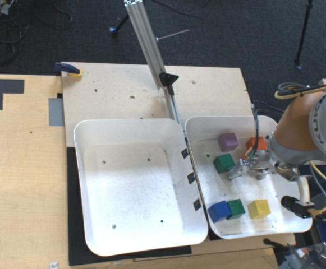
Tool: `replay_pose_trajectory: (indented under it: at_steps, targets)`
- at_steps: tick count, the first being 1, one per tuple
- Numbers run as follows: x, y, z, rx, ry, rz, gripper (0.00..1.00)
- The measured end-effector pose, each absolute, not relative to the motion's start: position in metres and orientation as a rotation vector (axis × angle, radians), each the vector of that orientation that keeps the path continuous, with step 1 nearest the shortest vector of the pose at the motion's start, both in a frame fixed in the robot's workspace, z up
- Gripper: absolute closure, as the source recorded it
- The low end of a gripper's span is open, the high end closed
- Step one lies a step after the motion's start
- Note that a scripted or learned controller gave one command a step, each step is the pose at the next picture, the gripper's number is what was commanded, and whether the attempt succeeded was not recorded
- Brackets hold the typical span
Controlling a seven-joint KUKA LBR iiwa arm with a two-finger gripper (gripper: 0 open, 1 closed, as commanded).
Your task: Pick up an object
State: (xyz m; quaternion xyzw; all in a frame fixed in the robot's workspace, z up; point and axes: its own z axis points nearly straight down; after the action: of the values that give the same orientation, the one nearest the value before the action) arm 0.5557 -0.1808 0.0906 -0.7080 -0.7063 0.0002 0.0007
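Far-left bench: a pale wooden board carries dark grey patches, and a blue-and-yellow clamp sits at the far-left corner of the speckled base panel.
Left bin: the white bin lies on the near side of the panel, its floor dotted with small dark specks.
Pole: a slanted aluminium bar runs from the far floor down to the wall between the two bins, with a black bracket partway along it.
Divider: three small black clips sit along the edge where the bins meet.
Right bin: the second white bin holds all the blocks.
Blue cube: the blue cube sits near the front, touching the small green cube on its right.
Green block: a larger green block lies mid-bin, just left of the gripper.
Purple cube: the purple cube rests farther back, apart from the green block.
Gripper: the gripper hangs low in the bin between the green block and the arm; whether it is clenched or released cannot be told.
Orange piece: an orange-red block shows just behind the gripper, partly hidden by it.
Yellow cube: the yellow cube sits near the front right, well clear of the gripper.
Arm: the grey-and-orange arm reaches in from the right, covering the bin's right rim.
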Motion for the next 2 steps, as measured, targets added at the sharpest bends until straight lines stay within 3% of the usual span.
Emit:
replay_pose_trajectory:
  at_steps: [1,2]
  targets:
    - [0.556,-0.182,0.102,-2.229,-2.211,0.0,1.0]
    - [0.564,-0.176,0.155,-2.221,-2.224,-0.002,1.0]
